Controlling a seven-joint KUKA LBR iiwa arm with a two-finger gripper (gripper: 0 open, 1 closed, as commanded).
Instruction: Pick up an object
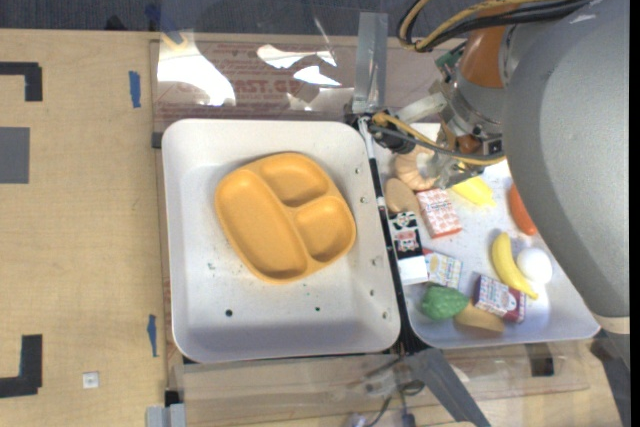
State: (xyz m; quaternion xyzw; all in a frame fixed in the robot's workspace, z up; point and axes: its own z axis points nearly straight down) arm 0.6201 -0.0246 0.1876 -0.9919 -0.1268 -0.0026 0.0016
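Observation:
The right bin [575,320] holds several small items: a banana [509,264], a red and white packet [438,212], a yellow wedge [474,191], a green lump [443,303], a purple packet [497,296] and a white egg [536,265]. My gripper [425,155] hangs low over the far left corner of this bin, beside the wall between the bins. Right under it lies a beige rounded item [402,194], partly hidden by the gripper. I see nothing held in the gripper.
The left bin [190,245] holds an orange divided plate [285,214]. The grey arm [575,135] covers the right bin's right side, with cables looping above the orange wrist band [495,45]. A small black and white box [405,236] lies against the dividing wall.

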